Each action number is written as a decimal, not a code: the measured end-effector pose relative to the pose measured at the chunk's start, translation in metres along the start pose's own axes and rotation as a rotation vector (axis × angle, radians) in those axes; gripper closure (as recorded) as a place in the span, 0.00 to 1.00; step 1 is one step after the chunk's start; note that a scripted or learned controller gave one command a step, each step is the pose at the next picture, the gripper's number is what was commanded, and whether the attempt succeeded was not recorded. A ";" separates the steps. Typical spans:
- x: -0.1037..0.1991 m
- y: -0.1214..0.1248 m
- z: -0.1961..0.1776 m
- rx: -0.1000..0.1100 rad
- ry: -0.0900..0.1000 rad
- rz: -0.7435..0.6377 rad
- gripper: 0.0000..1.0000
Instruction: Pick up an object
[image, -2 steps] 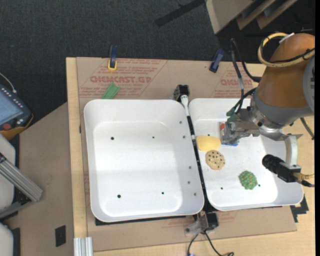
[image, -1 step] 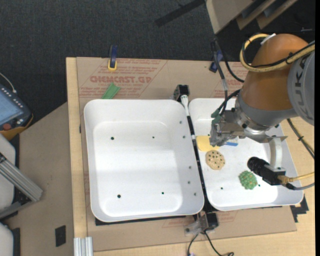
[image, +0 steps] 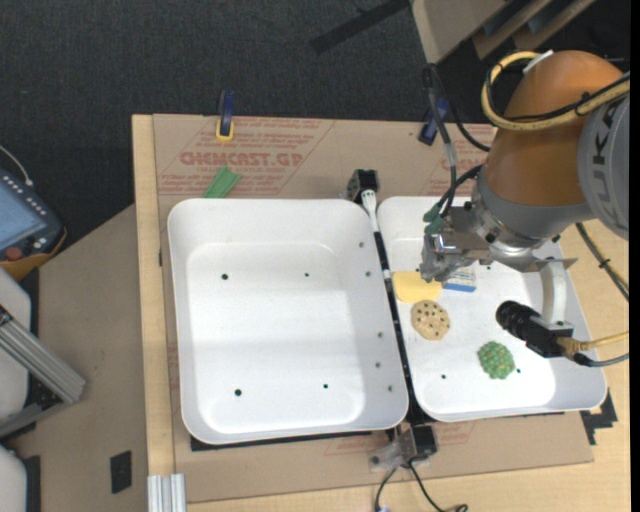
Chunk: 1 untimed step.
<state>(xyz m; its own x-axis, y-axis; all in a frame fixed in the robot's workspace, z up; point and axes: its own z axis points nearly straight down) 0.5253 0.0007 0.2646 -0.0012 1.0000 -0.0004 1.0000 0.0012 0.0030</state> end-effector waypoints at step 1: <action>0.025 -0.020 -0.060 -0.004 0.001 -0.003 1.00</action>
